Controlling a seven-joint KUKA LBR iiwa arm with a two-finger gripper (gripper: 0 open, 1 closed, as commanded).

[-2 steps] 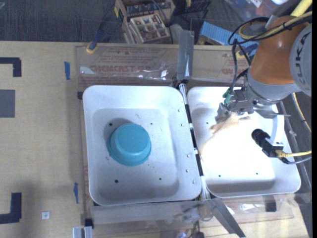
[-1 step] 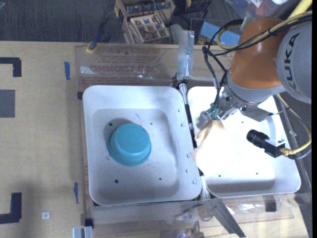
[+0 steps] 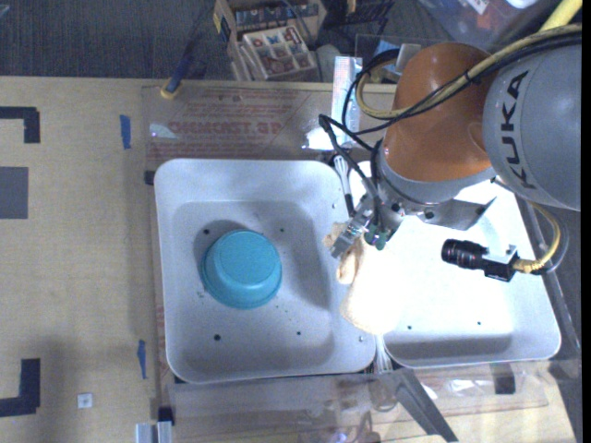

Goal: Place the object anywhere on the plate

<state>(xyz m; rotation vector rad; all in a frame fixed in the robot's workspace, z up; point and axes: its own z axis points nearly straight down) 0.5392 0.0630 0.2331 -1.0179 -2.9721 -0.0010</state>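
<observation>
From above, the bench [image 3: 74, 275] bears two white bins side by side. In the left bin [image 3: 185, 192] lies a blue plate [image 3: 242, 268], upside-down like a shallow bowl, left of the bin's middle. The grey arm [image 3: 517, 109] reaches in over the right bin [image 3: 480, 330], and its gripper [image 3: 349, 240] hangs at the ridge between the bins, closed on a pale tan object [image 3: 349, 268] dangling just below, well apart from the plate.

Two white bins [image 3: 175, 187] — magazines [image 3: 270, 40] behind (boxed).
</observation>
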